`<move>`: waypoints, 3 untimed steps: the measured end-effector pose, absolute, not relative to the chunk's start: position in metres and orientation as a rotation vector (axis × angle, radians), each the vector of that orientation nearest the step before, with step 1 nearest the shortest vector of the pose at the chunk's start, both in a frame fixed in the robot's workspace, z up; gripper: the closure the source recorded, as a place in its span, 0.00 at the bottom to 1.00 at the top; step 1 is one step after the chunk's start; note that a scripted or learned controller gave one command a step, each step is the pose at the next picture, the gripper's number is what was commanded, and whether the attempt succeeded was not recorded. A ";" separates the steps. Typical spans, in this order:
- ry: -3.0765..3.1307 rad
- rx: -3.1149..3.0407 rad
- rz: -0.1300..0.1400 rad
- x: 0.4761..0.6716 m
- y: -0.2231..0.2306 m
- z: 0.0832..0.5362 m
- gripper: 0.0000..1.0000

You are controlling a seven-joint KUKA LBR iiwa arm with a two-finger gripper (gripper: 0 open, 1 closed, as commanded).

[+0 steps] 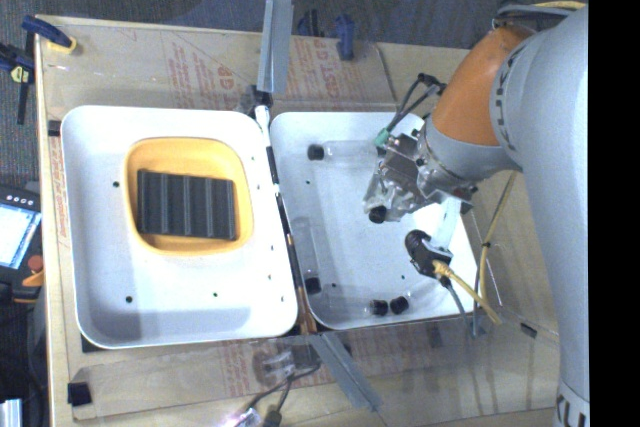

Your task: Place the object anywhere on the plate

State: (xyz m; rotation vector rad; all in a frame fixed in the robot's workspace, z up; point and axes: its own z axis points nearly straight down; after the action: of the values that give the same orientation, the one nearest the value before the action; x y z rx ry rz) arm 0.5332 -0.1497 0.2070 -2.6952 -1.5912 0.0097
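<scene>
Here the dark ridged block (187, 203) lies on the yellow plate (190, 151) in the left bin (100, 295), well apart from the pincer (382, 205) over the right bin (340, 265); whether it is open or closed I cannot tell.

One fixed camera above the table (180, 65) looks down at a slant, framing view-left bin (100, 295) and view-right bin (340, 260) whole.

The gripper (382, 207) hides part of the right bin (340, 255); two dark pieces (381, 307) are too small to identify.
</scene>
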 end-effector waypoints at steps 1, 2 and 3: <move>-1.934 -2.473 0.003 0.555 -0.098 0.217 1.00; -1.958 -2.454 0.005 0.587 -0.029 0.197 1.00; -2.057 -2.372 0.001 0.613 -0.002 0.211 1.00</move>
State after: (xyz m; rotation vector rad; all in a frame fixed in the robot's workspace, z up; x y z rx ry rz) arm 0.6131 -0.0025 0.2109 -2.3719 -2.0573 0.0007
